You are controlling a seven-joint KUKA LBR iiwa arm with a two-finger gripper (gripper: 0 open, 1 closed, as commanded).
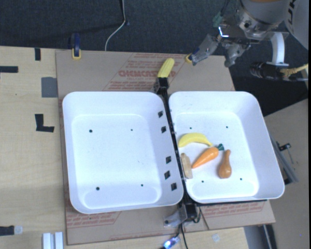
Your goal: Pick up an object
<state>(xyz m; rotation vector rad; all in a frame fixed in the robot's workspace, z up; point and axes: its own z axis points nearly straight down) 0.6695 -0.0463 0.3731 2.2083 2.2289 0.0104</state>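
Two white bins are seen side by side on the bench. The left bin [114, 154] holds no objects. In the right bin [249, 113] four objects are counted: one yellow banana [195, 139], one orange carrot [206, 157] with a green top, one brown drumstick-shaped piece [225, 165], and one small tan piece [186, 165] lying against the left wall. The banana and the carrot are placed just beside each other; the drumstick-shaped piece lies to the right of the carrot. The gripper [216, 54] is held high above the far edge of the right bin, well apart from all objects. Its two fingers are spread open and nothing is held between them. One yellow clamp [165, 69] is seen at the far end of the joint between the bins.
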